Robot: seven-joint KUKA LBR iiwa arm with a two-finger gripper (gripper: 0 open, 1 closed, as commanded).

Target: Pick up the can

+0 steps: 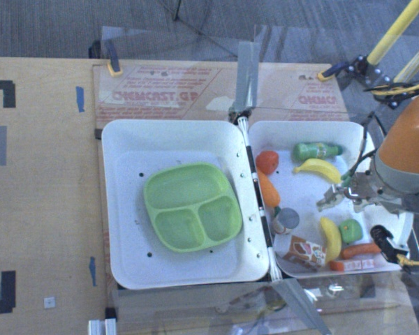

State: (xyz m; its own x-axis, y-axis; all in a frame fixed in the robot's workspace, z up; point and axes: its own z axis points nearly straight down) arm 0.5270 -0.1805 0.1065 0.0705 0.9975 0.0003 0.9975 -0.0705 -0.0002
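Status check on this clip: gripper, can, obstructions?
Gripper over right bin, nothing between fingers. Can unlifted, near left wall. Carrot, snack packet close beside it.

The arm (pixel 405 155) shows a broad orange band over grey casing (thin dark cables trailing), ending in a metallic gripper (pixel 333 198).

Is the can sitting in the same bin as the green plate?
No, the can sits in the right bin, while the green plate lies in the left one.

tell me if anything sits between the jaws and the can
Nothing visible does. The gripper hovers over the right bin, and the can stands to its lower left across bare bin floor. A banana lies just below that line and a carrot lies beyond the can.
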